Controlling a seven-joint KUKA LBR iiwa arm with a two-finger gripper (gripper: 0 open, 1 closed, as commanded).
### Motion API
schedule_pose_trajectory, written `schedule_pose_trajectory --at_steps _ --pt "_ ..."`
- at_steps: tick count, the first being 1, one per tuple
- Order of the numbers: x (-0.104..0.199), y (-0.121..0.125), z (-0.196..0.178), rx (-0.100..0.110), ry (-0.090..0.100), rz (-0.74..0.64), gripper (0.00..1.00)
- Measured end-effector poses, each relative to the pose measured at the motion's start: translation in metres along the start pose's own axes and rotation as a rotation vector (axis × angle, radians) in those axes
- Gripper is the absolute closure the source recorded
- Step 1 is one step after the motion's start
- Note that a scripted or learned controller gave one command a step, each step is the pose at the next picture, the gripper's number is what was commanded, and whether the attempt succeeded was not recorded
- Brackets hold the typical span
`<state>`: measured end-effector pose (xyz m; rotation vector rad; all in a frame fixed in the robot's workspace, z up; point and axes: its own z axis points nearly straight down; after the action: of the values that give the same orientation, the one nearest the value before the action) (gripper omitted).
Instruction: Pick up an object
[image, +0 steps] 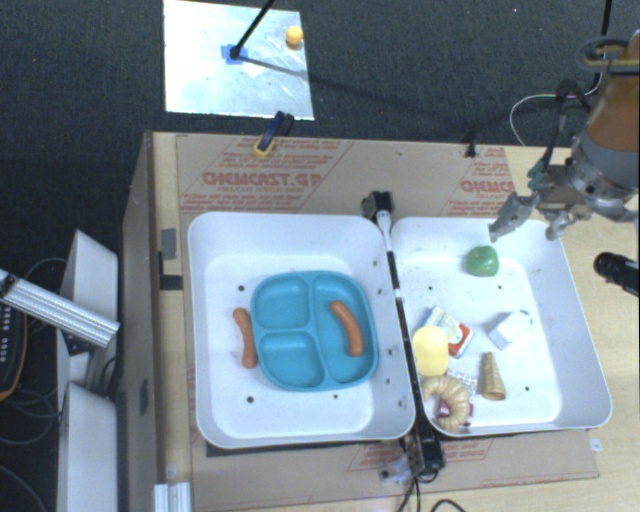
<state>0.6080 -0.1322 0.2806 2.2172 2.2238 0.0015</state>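
1. Nearest to the camera, at the front edge of the right bin, a croissant lies against the front wall, and an ice cream cone lies just beside it on the right.
2. A little further in, a yellow lemon-like object touches a small red and white packet. A small white object lies to the right of them, apart from both.
3. In the left bin, a blue tray with compartments sits in the middle. One sausage lies in its right compartment, and another sausage lies on the bin floor just beside the left edge of the tray.
4. Further back in the right bin, a green round object rests alone near the back wall.
5. Above the back right corner of this bin is the gripper. Its two fingers are spread apart and nothing is between them. The left finger ends close to the green object, slightly above and to the right of it in the picture; I cannot tell if they touch.
6. Farthest away, behind the bench, a shiny sheet lies on the dark floor, with a small orange object on it.
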Motion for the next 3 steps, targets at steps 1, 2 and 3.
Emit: schedule_pose_trajectory --at_steps 1,2,3 --pt "-0.009 0.055 0.069 0.001 0.000 -0.002 0.00" --pt "-0.048 0.060 0.197 0.002 -0.001 0.002 0.00" --pt "-0.048 0.062 0.185 -0.004 -0.002 -0.001 1.00"
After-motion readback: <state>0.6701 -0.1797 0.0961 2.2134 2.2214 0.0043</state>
